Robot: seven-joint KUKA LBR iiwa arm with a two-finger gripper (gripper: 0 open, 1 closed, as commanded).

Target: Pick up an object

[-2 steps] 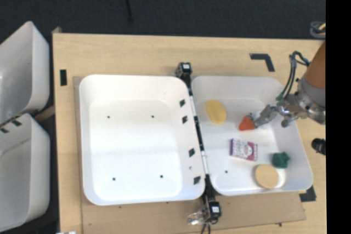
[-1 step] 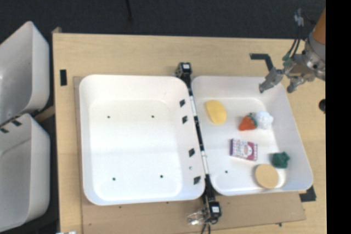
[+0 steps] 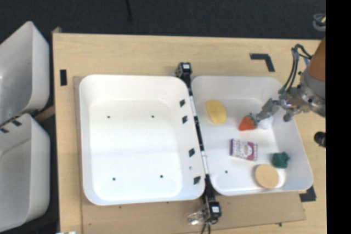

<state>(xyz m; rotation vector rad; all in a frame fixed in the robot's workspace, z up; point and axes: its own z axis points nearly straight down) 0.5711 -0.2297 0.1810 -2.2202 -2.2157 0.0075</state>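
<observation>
In the right bin (image 3: 296, 134), a shallow white tray of smooth plastic with rounded corners, five small things lie scattered. A yellow oval (image 3: 216, 112), soft-looking and matte, sits toward the far left part. Near the middle lies a small orange-red piece (image 3: 247, 124), roughly wedge-shaped, with a speck of green at its top. Below it a flat purple packet (image 3: 243, 149) with a white panel lies on the floor; its print is too small to read. A lumpy dark green blob (image 3: 281, 159) rests toward the near right, and just beside it a round tan disc (image 3: 267, 176), flat like a biscuit. The grey metal gripper (image 3: 265, 112) reaches in from the right, slanting down toward the red piece, its tip just beside that piece's upper right edge; I cannot tell whether it touches, nor how its fingers stand, and nothing is seen between them. The left bin (image 3: 131, 85) has the same glossy white shape. Both rest on a pale wooden bench (image 3: 137, 52).
</observation>
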